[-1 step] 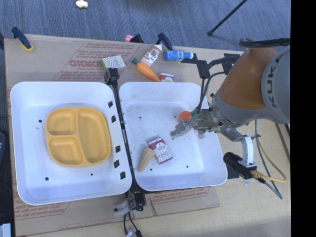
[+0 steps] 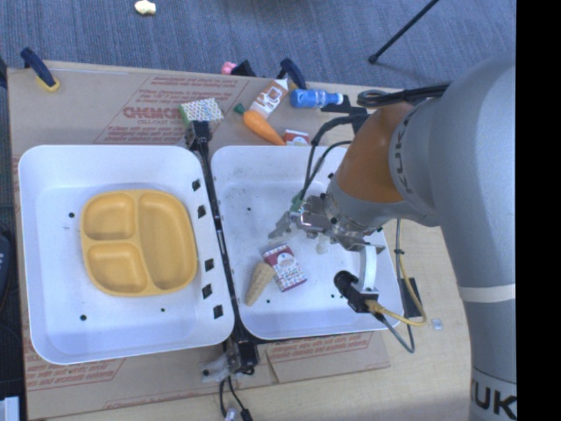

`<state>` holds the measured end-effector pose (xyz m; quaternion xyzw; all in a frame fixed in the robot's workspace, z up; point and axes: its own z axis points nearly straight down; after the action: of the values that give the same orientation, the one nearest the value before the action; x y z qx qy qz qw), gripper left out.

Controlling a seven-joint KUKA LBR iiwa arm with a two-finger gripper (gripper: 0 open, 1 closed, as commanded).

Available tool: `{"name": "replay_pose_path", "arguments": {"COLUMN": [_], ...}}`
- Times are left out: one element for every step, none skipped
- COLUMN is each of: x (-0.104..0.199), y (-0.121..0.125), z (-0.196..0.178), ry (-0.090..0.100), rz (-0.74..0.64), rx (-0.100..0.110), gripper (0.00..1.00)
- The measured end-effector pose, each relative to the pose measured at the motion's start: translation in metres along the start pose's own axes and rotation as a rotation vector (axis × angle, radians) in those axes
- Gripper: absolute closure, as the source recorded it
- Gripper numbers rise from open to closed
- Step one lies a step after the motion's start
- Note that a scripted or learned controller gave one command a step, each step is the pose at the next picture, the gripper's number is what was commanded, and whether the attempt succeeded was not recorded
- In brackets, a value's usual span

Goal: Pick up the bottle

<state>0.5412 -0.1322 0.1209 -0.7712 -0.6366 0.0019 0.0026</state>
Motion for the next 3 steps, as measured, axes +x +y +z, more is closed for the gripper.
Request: {"name": "replay_pose_path", "arguments": {"x": [-0.005,-0.004,-0.043], "y": [0.000,-0.001,-0.059], "z": [-0.016,-0.026,0.001], "ry": [0.001,0.002,0.002], "rz": [0.416,0.410,0.305], "rx": [-0.002,0.002,-0.001], "gripper": [0.00,1.00,1.00]}}
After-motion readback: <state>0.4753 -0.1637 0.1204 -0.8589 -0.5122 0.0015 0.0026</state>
